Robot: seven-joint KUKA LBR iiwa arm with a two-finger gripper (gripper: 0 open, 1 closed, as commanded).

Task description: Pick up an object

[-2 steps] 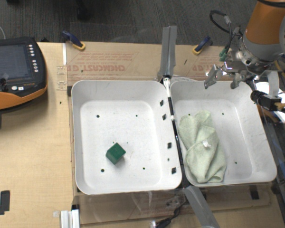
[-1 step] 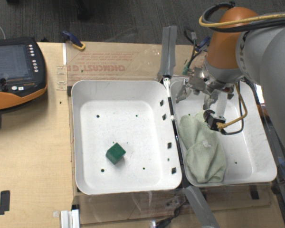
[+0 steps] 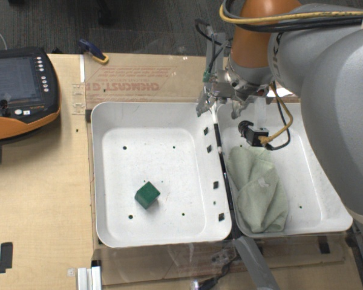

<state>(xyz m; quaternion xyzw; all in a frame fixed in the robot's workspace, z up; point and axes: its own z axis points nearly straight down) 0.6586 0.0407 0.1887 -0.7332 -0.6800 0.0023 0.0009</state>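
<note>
Hovering pincer, nothing gripped

Hanging at the bins' far edge, the pincer (image 3: 221,109) stands parted, holding nothing. Just below lies a crumpled pale green cloth (image 3: 259,189); a small green cube (image 3: 147,195) sits well apart in the left white bin (image 3: 109,119). Descending here might strike the divider. Fingertips blur against clutter.

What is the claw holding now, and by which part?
Nothing. The claw hangs open above the bins' far edge; green block and cloth lie untouched.
</note>
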